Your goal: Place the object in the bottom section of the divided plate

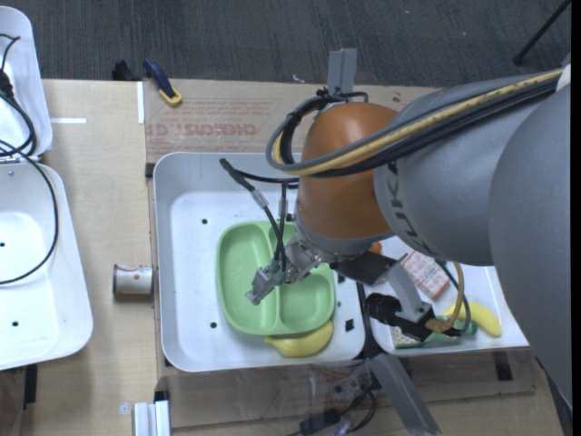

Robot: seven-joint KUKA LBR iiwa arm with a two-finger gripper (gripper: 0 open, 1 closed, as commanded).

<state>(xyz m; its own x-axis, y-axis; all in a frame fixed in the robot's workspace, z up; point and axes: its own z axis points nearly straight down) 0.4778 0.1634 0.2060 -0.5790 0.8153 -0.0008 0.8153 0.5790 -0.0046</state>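
Divided plate (238, 271), tool (265, 285) lowered over it

You cannot tell from here how the gripper (264, 286) stands over the green divided plate (243, 275); its tip is small and blurred. The arm (436, 180) covers the plate's right rim and most of the right-hand bin (508, 339). A yellow object (300, 341) peeks from under the plate's near edge, mostly hidden. The left bin (36, 271) is cut off by the frame's edge.
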